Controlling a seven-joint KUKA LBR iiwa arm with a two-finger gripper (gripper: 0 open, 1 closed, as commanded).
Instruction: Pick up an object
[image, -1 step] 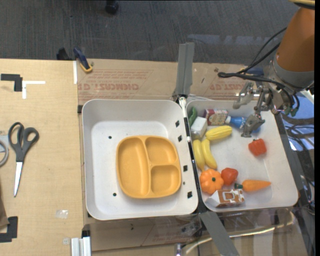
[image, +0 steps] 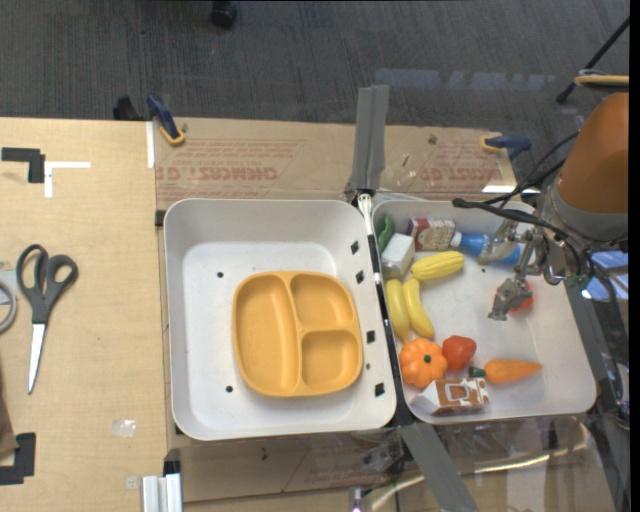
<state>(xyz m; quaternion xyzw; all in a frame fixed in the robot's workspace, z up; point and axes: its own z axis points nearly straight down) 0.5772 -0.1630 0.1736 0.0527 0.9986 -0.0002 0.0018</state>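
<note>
The camera view shows the gripper hanging over the right bin, in its upper right part, above a bare patch of the white floor. A small red shape is seen at its tip, but it cannot be told whether this is an object or a part of the tool. Whether the gripper is wide or narrow cannot be told either, because it is small and partly blurred.

The things that could be picked lie mostly to the left of the gripper and below it. A corn cob and two bananas are found along the left wall, with a small pumpkin and a red tomato touching each other below them. A carrot lies near the front, just beside a small carton. The left bin holds a yellow divided plate.

Several risks are judged from here. If the descent is made straight down, only the bare floor may be met, and nothing would be taken. If the pumpkin or tomato is chosen, the neighbour may be pushed away or caught together with it, since they touch. The round, smooth toys would probably slip out of a grip that is not centred. The loose cables near the wrist could also drag.
</note>
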